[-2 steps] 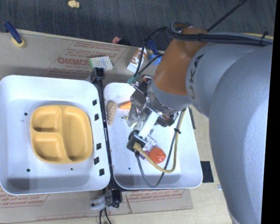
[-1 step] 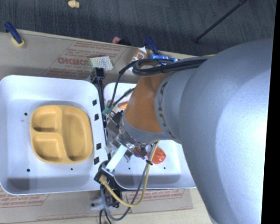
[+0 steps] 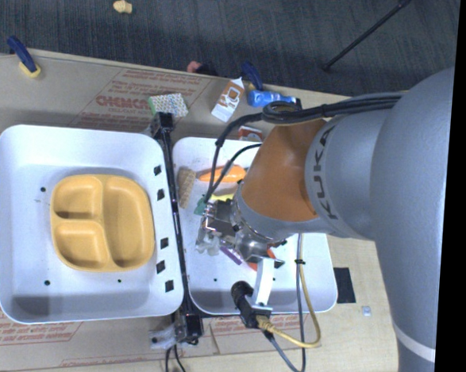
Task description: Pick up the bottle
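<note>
Looming closest, the grey KUKA arm (image 3: pixel 378 159) with its orange band reaches down into the right bin (image 3: pixel 321 295), covering most of it. Its gripper (image 3: pixel 218 234) sits low among small items; whether it is parted or closed I cannot tell. No bottle is identifiable, possibly hidden under the wrist. Left of that bin, a yellow divided tray (image 3: pixel 101 221) rests in the left bin (image 3: pixel 20 150).

You saw two smooth white plastic bins (image 3: pixel 25 206), faintly glossy. The yellow divided tray (image 3: pixel 101 221) looked like matt plastic. The bench top (image 3: pixel 120 94) was printed brown cardboard, dull and flat. The arm (image 3: pixel 377 167) had a satin grey shell, its orange band (image 3: pixel 286 173) slightly shiny.
</note>
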Action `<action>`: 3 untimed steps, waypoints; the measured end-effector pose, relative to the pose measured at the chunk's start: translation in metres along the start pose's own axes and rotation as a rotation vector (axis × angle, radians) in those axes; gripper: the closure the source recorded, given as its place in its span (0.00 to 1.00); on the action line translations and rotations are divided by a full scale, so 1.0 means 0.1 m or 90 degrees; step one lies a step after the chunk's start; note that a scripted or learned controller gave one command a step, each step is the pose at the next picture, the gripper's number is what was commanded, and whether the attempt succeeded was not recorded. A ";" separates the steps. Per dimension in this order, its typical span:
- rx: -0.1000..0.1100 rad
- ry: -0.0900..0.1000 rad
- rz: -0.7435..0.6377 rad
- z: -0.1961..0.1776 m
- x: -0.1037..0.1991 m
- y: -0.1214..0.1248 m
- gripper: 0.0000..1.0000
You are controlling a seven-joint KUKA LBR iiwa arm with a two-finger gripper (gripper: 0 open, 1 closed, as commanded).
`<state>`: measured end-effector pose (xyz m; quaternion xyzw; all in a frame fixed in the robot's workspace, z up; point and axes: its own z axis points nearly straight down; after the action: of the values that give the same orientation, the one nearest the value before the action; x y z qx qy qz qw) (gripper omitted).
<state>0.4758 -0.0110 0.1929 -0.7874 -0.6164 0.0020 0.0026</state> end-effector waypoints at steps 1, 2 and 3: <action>-0.003 -0.001 -0.071 -0.78 -0.89 0.23 1.00; 0.000 0.000 0.101 -0.11 -0.99 0.24 1.00; -0.002 0.000 0.260 -0.45 -1.81 0.45 1.00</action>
<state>0.4761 -0.1978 0.2376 -0.8959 -0.4442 0.0013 0.0012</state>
